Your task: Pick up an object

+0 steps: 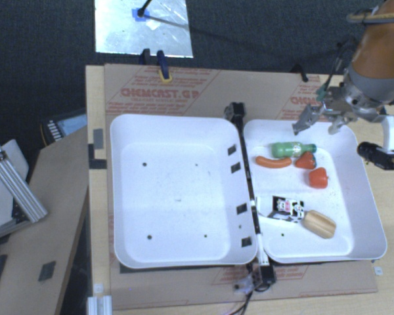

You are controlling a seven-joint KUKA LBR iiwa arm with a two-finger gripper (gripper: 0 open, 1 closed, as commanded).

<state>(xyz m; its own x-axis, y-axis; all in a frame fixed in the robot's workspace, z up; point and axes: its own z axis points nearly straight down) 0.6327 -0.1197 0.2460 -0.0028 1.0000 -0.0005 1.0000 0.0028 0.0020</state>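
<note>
From my feed, the green bottle [291, 149], orange sausage [274, 163], red pepper [318, 177], black-white carton [287, 208] and bread roll [319, 224] lay flat in the right bin [364, 202].

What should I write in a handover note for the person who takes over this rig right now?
Hand: open, holding nothing, above the far rim of the right white bin.
Things, all in the right bin: green plastic bottle, orange sausage-shaped toy, two red toy pieces, black-and-white printed carton, tan bread-shaped toy.
Left white bin: nothing to report.
Done: no object grasped yet.
Left: lower the hand, close on one object, lift. The green bottle lies nearest.
</note>
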